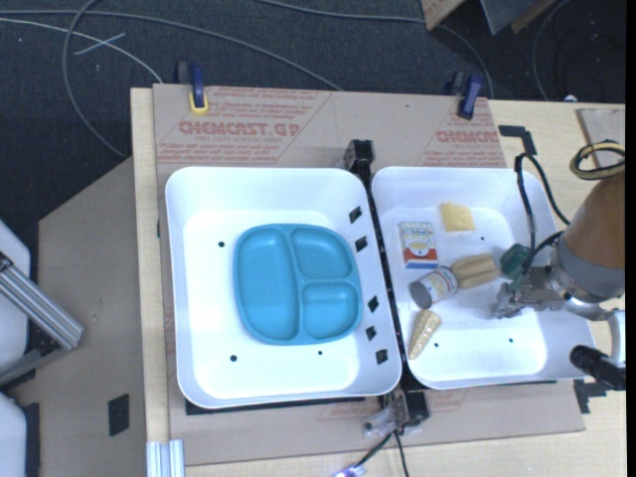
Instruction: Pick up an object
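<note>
Presently the gripper point(509, 301) sits low in the right bin point(477, 366), at the right end of the cylindrical bottle point(457, 276), which lies on its side. Whether it is open or closed cannot be told. Nothing is visibly held. Nearby lie a small carton point(418, 244), a yellow block point(457, 217) further back, and a cone point(424, 332) nearer. The left bin point(199, 356) carries a blue divided plate point(297, 282), well apart. The low approach suggests a grasp attempt on the bottle.
</note>
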### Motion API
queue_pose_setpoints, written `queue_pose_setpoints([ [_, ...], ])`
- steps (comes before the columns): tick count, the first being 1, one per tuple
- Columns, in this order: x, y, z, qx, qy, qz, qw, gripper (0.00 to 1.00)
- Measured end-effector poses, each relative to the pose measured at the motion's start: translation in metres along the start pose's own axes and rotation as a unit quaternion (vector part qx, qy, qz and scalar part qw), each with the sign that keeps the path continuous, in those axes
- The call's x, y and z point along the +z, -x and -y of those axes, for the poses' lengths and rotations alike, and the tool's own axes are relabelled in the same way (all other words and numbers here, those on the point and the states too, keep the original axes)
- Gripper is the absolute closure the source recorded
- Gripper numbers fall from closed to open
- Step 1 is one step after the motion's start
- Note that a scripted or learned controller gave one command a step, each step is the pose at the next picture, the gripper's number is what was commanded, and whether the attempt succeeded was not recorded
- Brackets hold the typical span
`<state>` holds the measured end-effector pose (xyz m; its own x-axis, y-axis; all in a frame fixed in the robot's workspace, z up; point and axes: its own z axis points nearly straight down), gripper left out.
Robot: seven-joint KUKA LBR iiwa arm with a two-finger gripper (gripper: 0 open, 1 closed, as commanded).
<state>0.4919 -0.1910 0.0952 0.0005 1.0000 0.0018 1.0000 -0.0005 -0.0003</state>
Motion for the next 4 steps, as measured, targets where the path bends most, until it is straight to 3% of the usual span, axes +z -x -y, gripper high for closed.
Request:
queue_pose_setpoints([
  [2,-0.112,0.008,-0.009,-0.001,0.002,0.002,1.0000,1.00],
  [3,-0.125,0.008,-0.010,-0.001,0.002,0.001,1.0000,1.00],
  [4,-0.127,-0.043,-0.027,-0.003,0.001,0.001,1.0000,1.00],
])
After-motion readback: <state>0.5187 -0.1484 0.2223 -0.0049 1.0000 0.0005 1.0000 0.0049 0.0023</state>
